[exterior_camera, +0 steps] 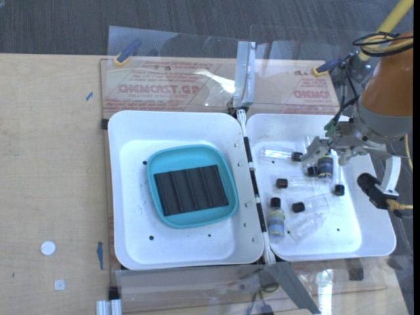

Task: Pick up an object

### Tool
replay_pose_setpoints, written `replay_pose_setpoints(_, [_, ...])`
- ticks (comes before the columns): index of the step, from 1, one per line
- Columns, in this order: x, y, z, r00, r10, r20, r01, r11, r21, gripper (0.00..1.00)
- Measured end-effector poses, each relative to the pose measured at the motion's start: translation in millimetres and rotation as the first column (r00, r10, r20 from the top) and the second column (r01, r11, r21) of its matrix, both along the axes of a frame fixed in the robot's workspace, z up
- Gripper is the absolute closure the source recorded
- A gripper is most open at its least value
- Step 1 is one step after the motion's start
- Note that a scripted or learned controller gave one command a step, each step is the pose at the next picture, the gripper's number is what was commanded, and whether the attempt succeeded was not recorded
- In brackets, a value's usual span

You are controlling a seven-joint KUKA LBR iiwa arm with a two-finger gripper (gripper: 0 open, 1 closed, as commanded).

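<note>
A small dark, blue-tinted object (323, 168) is seen in the upper middle of the right bin (374, 241), directly under the jaws of the gripper (321, 157). Whether the jaws are wide, narrow, or closed on that object cannot be told from this slanted view, since the metal parts and the object overlap.

Around it, several small black caps are scattered over the bin floor: one (281, 183) to the left of centre, one (298, 207) lower down, and one (338, 189) just right of the dark object. A clear tube with a dark end (281, 154) is laid near the bin's upper left. Clear plastic vials (308, 223) are lying tilted in the lower middle, and a small bottle with a blue label (275, 223) is placed against the bin's left wall, near the divider.

The grey arm with its orange band (388, 90) is seen entering from the right edge of the frame, with cables at its upper side.

In the left bin (125, 241), a teal tray (190, 185) holding dark ribbed slats is set slightly tilted at the centre.

Both bins are carried by a wooden bench (46, 143), and a sheet of clear plastic with red printing (164, 87) is propped behind them at the top of the frame.
</note>
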State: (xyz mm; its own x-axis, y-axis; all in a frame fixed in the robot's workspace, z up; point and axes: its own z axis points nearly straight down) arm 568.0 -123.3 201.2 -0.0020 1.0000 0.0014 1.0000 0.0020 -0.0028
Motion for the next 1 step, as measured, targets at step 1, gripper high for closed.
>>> replay_pose_setpoints(1, [25.6, -30.3, -76.9, 0.997, 0.071, 0.005, -0.071, 0.997, -0.003, 0.0])
